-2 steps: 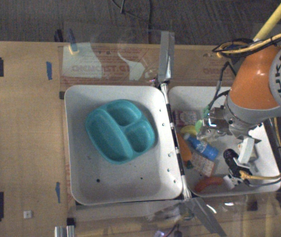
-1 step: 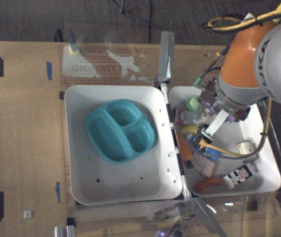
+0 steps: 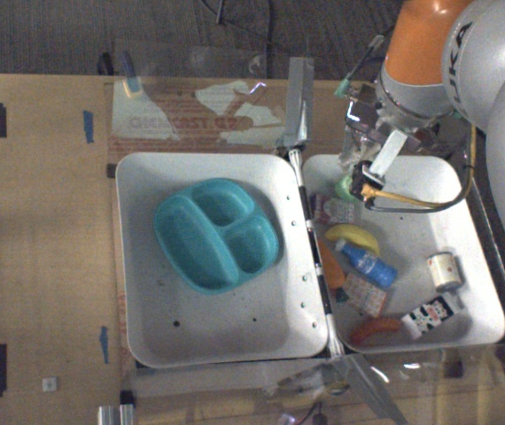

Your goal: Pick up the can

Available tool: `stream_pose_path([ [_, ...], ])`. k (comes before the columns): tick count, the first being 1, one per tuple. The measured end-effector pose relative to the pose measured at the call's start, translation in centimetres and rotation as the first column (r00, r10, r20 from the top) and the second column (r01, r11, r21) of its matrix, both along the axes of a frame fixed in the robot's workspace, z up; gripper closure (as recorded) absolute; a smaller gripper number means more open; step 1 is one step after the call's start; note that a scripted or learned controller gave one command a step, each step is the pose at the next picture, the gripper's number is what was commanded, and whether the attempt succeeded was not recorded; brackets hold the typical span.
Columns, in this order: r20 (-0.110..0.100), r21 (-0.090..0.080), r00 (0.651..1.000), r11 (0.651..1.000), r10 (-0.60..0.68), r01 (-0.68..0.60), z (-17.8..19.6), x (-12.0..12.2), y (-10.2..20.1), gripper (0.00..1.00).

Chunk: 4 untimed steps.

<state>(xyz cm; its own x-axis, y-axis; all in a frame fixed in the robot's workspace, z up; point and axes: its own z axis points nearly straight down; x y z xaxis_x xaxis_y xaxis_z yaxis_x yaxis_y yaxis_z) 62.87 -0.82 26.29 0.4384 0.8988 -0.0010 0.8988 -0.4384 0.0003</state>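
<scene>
One can (image 3: 445, 271), seemingly well below pincer (image 3: 352, 168)

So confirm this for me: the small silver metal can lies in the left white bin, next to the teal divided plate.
Not quite. The camera view shows the small silver metal can lying in the right white bin, near its right wall, among the yellow banana and the blue bottle. The teal divided plate sits alone in the left white bin.

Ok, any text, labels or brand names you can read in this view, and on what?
"KUKA" reads vertically on the grey arm.
Faded print on the cardboard sheet: too blurred to read.
Labels on the blue bottle, patterned packet and can: too small.
</scene>
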Motion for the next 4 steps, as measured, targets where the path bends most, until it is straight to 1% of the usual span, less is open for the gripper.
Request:
stream_pose_path([
  [1,0.0,0.0,0.913,0.913,-0.409,0.409,1.5,3.8,-5.9,1.0],
  [2,-0.003,0.0,0.918,0.918,-0.397,0.397,0.8,-3.1,-10.1,1.0],
  [3,-0.001,0.0,0.628,0.628,-0.778,0.778,1.3,-0.5,-10.3,1.0],
  [4,-0.004,0.0,0.862,0.862,-0.506,0.506,0.7,0.6,-10.8,1.0],
])
